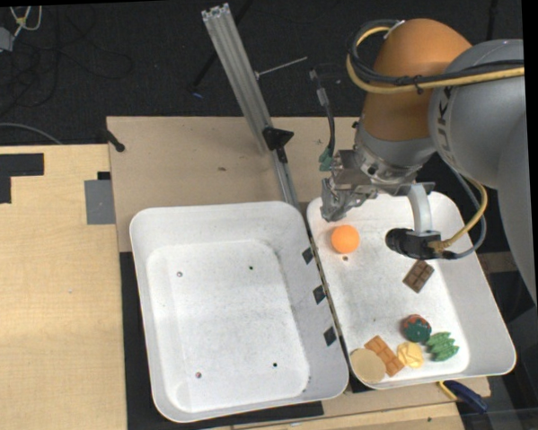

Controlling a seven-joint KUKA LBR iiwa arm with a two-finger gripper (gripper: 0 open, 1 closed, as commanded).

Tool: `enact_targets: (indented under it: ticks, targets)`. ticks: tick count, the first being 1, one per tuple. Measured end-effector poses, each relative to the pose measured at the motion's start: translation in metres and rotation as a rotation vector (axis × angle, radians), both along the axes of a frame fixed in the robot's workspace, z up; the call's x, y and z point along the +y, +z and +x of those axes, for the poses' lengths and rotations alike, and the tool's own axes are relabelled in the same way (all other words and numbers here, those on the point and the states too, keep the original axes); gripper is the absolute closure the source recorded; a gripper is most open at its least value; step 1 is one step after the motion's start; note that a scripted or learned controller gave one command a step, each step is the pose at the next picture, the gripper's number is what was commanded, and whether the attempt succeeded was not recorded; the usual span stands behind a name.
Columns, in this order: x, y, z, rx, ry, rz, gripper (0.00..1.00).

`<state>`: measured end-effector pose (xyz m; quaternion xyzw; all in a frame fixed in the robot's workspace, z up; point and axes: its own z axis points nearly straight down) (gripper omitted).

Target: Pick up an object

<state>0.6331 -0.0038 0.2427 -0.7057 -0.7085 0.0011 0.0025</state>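
An orange ball (345, 239) lies in the right bin (475, 284), near its back left corner. My gripper (337, 210) hangs just above and behind the ball, its dark fingers pointing down at the bin floor. The ball sits free on the floor, slightly in front of the fingertips. A brown chocolate-like block (419, 275) lies mid-bin. At the front of the bin sit a red and green piece (415, 328), a green leafy piece (442, 345), a yellow piece (409, 355), an orange cracker (383, 353) and a tan disc (368, 366).
The left bin (163, 260) stands beside the right one, with black clips (319, 293) along the shared wall. A slanted aluminium rail (244, 85) rises behind the bins. The arm's black cable and connector (405, 241) hang over the right bin's middle.
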Motion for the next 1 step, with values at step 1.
enact_targets:
  ticks: [1]
  targets:
    - [0.061,-0.0106,-0.0104,0.001,0.001,0.0,1.0]
